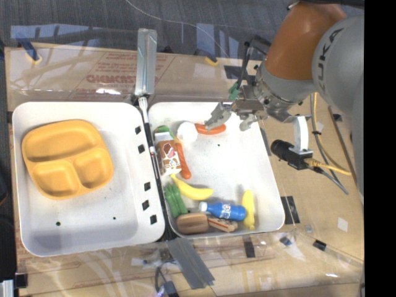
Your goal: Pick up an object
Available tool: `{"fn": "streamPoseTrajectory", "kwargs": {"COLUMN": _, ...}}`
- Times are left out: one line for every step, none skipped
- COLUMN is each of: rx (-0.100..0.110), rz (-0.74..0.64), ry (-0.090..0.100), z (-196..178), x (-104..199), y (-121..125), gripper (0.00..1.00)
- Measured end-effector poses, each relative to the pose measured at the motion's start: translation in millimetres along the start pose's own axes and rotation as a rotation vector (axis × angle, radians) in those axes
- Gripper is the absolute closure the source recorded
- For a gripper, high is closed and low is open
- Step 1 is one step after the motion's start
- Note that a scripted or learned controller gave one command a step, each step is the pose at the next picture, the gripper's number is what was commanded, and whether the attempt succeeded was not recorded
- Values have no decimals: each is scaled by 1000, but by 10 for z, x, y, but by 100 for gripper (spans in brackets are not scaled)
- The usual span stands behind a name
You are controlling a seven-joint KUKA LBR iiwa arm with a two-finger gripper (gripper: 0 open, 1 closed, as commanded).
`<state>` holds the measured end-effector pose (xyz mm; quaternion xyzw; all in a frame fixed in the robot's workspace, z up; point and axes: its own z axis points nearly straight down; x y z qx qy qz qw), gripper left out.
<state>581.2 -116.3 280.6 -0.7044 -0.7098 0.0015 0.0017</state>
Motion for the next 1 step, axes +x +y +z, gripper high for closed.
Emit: {"fn": "streamPoseTrajectory", "kwargs": {"rx": 5, "rz": 262, "ry": 1, "z": 1257, "x": -270, "y": -105, "gripper": 0}}
